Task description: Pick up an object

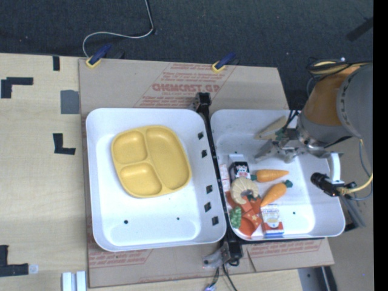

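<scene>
I am hovering my gripper [270,143] over the far part of the right bin [303,117], where the white floor is bare. The two fingers are standing spread apart, with nothing between them. I am keeping them wide so that they can go around an object. The objects are lying together in the near left part of this bin: two toy carrots [272,175], a small carton [272,217], and other toy food close to the divider. They are near me, on my near side. In the left bin [106,223] a yellow divided plate [150,160] is resting flat.
</scene>
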Robot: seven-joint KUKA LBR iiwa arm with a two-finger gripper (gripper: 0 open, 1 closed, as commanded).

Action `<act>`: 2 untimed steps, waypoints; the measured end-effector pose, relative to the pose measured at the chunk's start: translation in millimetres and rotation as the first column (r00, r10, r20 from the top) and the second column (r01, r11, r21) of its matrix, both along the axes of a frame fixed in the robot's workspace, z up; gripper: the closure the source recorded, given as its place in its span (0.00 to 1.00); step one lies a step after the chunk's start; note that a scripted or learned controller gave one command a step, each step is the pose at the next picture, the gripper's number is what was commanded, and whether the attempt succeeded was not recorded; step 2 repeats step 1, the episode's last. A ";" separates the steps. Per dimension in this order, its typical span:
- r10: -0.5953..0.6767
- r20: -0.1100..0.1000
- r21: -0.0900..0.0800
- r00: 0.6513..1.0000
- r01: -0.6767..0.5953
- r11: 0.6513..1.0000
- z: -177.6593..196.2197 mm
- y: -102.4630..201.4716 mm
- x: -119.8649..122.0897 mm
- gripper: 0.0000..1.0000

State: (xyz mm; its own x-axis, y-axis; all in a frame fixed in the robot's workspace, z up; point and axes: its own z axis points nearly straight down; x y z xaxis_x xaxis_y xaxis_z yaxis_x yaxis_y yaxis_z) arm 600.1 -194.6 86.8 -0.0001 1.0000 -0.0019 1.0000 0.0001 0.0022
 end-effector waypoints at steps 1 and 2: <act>-0.001 -0.015 0.005 1.000 0.001 1.000 -2.0 3.7 66.5 0.00; -0.001 -0.015 0.005 1.000 0.001 1.000 -2.0 3.7 66.5 0.00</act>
